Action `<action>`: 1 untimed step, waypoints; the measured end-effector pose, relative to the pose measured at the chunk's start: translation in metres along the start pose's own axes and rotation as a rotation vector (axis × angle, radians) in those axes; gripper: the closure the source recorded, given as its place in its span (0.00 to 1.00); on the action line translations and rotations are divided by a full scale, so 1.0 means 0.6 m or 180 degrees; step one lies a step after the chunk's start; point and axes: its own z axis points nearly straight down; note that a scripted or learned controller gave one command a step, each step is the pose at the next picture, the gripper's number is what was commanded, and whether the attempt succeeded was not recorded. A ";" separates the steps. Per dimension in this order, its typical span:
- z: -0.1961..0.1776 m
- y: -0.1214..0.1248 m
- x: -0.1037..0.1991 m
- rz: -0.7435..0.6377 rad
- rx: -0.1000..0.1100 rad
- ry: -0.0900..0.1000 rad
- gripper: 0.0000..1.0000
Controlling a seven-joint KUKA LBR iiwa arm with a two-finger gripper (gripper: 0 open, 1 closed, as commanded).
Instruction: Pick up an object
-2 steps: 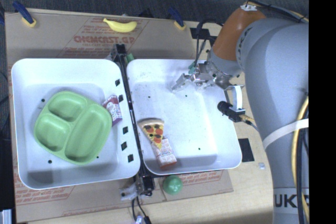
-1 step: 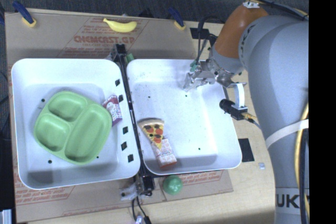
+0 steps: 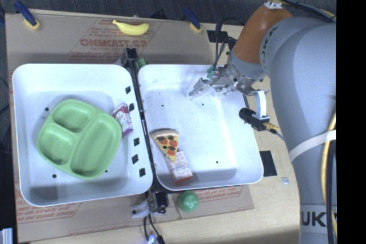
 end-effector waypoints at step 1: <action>-0.018 0.001 0.001 -0.0013 -0.0005 -0.0003 1.00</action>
